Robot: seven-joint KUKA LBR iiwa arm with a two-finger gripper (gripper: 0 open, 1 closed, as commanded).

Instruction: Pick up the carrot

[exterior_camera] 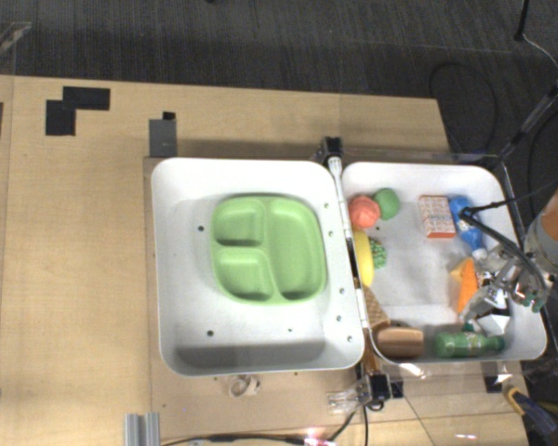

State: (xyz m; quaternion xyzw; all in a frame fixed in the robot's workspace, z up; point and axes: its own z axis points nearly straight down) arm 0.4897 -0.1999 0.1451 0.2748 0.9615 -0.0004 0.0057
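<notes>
Orange carrot (465, 283) is lying in the right bin (414, 263), near its right wall, and the claw (494, 295) is hovering just beside it on the right, metal bits all tangled with cables. Honestly can't tell whether the claw is open or closed from this angle, and nothing is showing between its fingers.

Working outward from there: a green bottle (468, 344) is lying on its side along the bin's near edge, right below the claw, with a brown bread-looking piece (400, 342) sitting next to it on the left. Above the carrot, a blue item (465, 221) is resting by a small pink-and-white box (436, 216). Over on the left side of that bin, a red-orange ball (364, 212) and a green ball (386, 203) are touching, and a yellow banana (362, 260) is lying along the wall with a bumpy green thing (378, 254) beside it.

The left bin (181, 333) is holding a green divided tray (265, 248), all three compartments looking bare. Both bins are sitting on the wooden table (65, 277).
</notes>
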